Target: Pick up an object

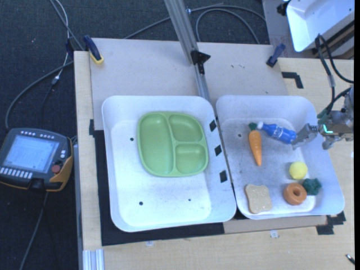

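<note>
Two shallow white bins lay side by side at mid-frame. The left bin [121, 207], matte plastic, carried a glossy green divided plate [171, 144], seemingly a drop zone. The right bin [332, 176] gathered the candidate objects: a blue bottle [279, 133] and tapered orange carrot [256, 146] above, a flat toast slice [258, 198], an orange ring [294, 193], a yellow ball [298, 170] and a small green piece [313, 185] at lower right. The gripper [308, 135] reached from the right edge beside the bottle's end; how far it was open, and whether it held anything, cannot be told.

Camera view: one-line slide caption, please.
Two-finger gripper beside blue plastic bottle in right white bin; green divided plate in left white bin.
</note>
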`<state>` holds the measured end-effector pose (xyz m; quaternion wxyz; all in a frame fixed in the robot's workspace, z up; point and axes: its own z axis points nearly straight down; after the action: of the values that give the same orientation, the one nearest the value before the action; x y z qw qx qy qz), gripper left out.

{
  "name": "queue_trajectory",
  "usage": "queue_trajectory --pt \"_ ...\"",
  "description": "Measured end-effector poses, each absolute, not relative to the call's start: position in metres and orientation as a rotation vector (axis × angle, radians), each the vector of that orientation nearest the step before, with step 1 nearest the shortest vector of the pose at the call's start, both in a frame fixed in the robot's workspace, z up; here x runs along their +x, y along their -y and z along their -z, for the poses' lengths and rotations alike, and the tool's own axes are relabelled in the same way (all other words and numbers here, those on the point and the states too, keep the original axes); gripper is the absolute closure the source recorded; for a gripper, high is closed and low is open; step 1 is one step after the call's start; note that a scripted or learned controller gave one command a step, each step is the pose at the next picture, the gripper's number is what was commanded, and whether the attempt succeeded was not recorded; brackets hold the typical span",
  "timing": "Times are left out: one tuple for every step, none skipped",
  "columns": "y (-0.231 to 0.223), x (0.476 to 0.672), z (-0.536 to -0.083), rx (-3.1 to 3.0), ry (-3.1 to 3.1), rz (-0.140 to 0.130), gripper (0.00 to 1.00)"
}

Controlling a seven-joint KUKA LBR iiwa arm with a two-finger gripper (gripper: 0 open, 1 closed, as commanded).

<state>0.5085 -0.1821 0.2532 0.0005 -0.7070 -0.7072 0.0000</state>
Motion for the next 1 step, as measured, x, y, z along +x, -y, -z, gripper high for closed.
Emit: queue_trajectory --pt "0.1821 0.5087 -0.2535 -2.221 2.222 0.0 0.0"
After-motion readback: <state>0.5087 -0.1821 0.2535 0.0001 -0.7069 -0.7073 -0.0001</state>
